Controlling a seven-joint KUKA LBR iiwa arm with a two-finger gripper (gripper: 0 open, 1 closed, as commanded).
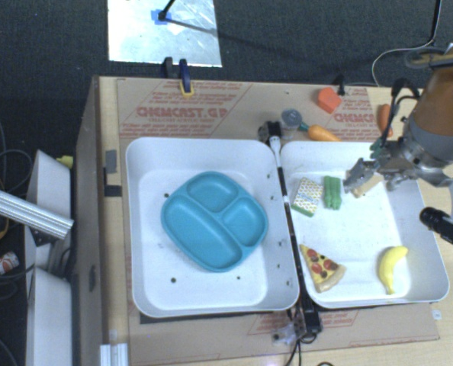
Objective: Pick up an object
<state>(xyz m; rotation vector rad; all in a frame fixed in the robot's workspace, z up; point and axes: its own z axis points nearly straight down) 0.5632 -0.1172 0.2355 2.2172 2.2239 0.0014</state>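
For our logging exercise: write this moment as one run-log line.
phase: approach | gripper: above right bin, holding nothing | nearest: green object | also: banana, pizza slice | left bin: blue tray

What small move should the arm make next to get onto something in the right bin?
Probably a short move left and down toward the green toy. The gripper hangs over the right bin just to that toy's right, with nothing visibly held, and the green toy is the nearest piece; the pizza slice and banana lie farther off toward the front.
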